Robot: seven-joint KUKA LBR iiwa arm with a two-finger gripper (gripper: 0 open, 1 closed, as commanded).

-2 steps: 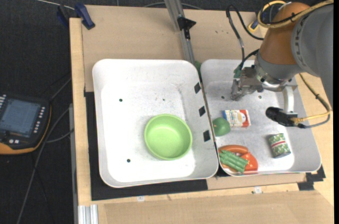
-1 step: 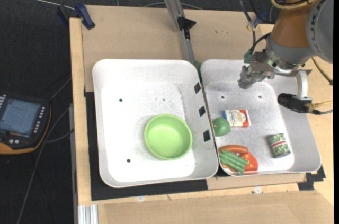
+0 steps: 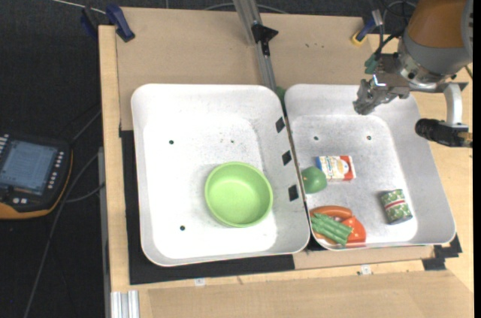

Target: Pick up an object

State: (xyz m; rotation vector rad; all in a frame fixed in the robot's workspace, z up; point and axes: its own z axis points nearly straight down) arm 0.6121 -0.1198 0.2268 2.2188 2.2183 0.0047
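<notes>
Right now the gripper (image 3: 366, 100) hangs over the far edge of the right bin (image 3: 421, 159), its dark claw pointing down at bare white floor. How far the claw is parted I cannot tell from this slanted view, and nothing shows between its tips, so I judge it carries no object.

The task names no particular thing, so any of the 4 items in the right bin would serve. A small juice carton (image 3: 335, 168) — white with a red band — lies near the middle of that bin. A green ball-like fruit (image 3: 314, 179) sits just beside it, close against the divider wall. Nearer the front edge a red-and-green bundle, seemingly toy vegetables (image 3: 337, 227), rests in the corner, and a small green can (image 3: 395, 206) lies tipped toward the right side, apart from the rest.

The left bin (image 3: 161, 121) holds 1 green bowl (image 3: 238, 194), upright, near its front.

My judgement: the pick is not yet begun. The claw is well apart from every item, so the arm has to travel toward the front of the bin and descend. The carton looks the easiest target — flat-sided and in open space — while the fruit may roll against the wall.
</notes>
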